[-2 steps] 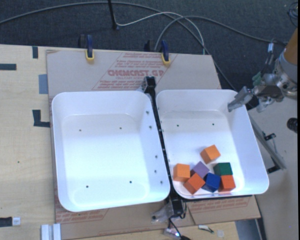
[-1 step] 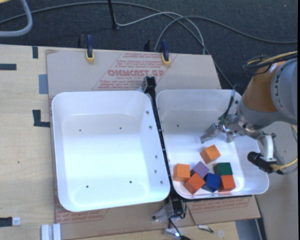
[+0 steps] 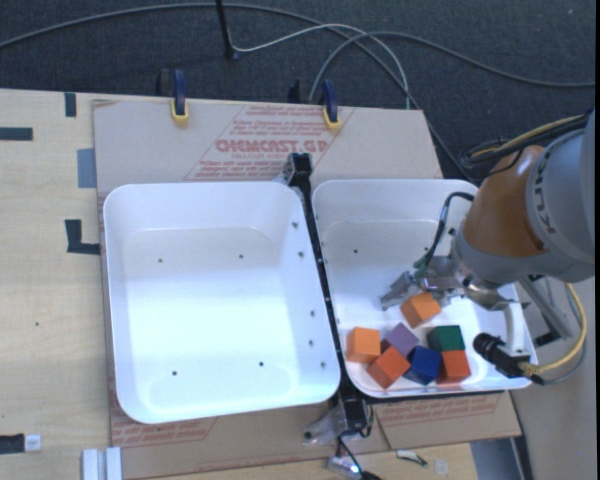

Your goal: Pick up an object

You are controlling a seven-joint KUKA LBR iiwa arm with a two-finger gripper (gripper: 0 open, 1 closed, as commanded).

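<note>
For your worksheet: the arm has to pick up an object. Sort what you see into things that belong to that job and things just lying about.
Belong to the job:
- gripper
- orange block by the gripper
- the other blocks: orange, purple, green, blue
- right bin

Just lying about:
- left bin
- cardboard sheet
- cables

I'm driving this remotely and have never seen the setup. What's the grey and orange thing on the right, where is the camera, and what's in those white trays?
That is a robot arm, grey with an orange band, reaching in from the right. One fixed camera looks down on the bench at a slant. Two shallow white bins sit side by side: the left bin and the right bin. Small coloured blocks cluster in the right bin's near corner: orange, purple, blue, green, red. The gripper sits just over an orange block; whether it grips it, I cannot tell.
</note>
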